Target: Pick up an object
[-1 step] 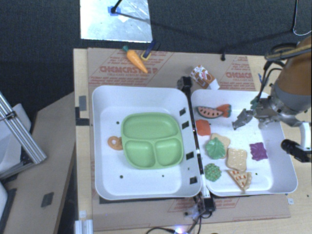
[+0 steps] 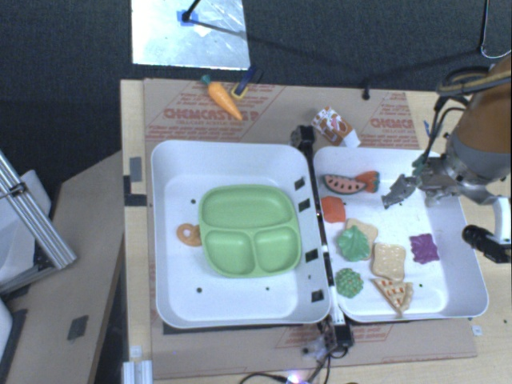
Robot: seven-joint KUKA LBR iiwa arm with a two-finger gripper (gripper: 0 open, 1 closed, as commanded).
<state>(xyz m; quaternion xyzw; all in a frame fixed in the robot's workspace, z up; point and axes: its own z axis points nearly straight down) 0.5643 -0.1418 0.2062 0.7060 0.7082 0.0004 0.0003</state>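
While the hand (image 2: 398,193) hovers, seemingly open and empty, the light, stiff watermelon slice (image 2: 350,183) suits an edge pinch.

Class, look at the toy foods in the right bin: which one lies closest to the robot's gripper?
The watermelon slice, red with a green rind, at the bin's top left; the rest lie lower, farther from the gripper.

Dark carpet floor (image 2: 64,70); shiny foil sheet (image 2: 190,21) on it; tan bench (image 2: 92,238).
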